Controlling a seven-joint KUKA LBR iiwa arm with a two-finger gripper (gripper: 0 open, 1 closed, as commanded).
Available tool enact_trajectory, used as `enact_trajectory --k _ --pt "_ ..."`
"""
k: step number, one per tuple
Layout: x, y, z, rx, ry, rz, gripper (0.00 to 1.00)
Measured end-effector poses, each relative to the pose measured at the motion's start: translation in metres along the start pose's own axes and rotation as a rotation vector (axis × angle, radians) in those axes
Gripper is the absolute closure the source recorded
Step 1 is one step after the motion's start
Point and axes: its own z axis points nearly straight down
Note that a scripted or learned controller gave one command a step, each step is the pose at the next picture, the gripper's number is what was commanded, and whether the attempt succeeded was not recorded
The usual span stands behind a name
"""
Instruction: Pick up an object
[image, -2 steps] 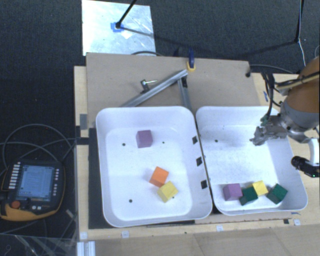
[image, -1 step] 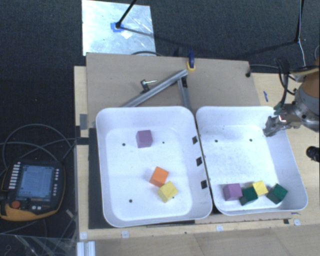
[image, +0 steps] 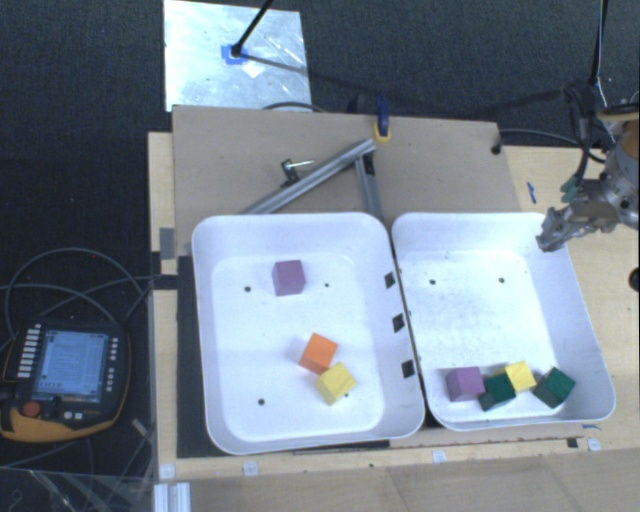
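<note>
Gripper over the right bin's far right rim; finger spread unresolvable, nothing seen between them. Blocks are small matte cubes with no long axis. Left bin: purple cube, orange cube touching yellow cube. Right bin near edge: purple, green, yellow, green cluster.

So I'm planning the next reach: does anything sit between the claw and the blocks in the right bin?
Nothing visible does. The claw is at the right bin's far right corner, and bare white floor lies between it and the purple block, yellow block and two green blocks along the near wall.
</note>
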Motion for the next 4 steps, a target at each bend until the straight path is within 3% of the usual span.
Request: enact_trajectory --k 1,4 --pt "0.000 0.001 -0.012 0.004 0.001 0.001 1.00" --pt "0.160 0.000 0.016 0.009 0.004 -0.004 1.00"
